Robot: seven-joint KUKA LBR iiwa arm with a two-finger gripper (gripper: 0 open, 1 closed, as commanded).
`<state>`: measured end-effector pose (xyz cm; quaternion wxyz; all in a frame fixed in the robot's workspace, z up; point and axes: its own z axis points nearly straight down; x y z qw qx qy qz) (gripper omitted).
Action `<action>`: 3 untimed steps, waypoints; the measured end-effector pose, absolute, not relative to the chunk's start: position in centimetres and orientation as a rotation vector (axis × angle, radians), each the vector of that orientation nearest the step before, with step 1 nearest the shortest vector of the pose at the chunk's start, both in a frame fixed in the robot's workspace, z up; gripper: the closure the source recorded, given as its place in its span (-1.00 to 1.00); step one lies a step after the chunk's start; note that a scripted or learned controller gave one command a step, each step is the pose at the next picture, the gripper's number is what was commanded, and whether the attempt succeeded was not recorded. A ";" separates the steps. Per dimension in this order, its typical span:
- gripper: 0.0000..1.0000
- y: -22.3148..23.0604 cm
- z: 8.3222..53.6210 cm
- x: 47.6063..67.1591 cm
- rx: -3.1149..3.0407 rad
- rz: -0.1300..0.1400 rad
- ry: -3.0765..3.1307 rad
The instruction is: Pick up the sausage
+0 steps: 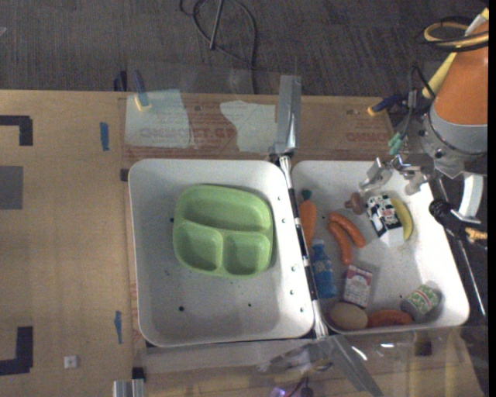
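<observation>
Faint print on cardboard sheet [194, 133] behind bins, illegible.

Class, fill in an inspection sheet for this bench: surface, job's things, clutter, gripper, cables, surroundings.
Surface: right bin and left bin side by side on a brown bench.
Job's things: sausage in the right bin, beside a second sausage piece.
Clutter: carrot, blue bottle, small carton, potato, can, banana, black-and-white carton; green divided plate in the left bin.
Gripper: gripper above the right bin's far edge; finger state cannot be told.
Cables: black cable on the floor; yellow cable on the arm.
Surroundings: grey carpet, blue tape.
</observation>
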<state>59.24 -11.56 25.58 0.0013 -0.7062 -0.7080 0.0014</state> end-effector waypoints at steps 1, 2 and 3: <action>-1.00 -10.1 8.6 59.2 -1.870 -0.006 -2.530; 1.00 -10.3 9.5 59.4 -1.874 -0.008 -2.530; 1.00 -6.8 18.4 64.8 -1.823 0.000 -2.560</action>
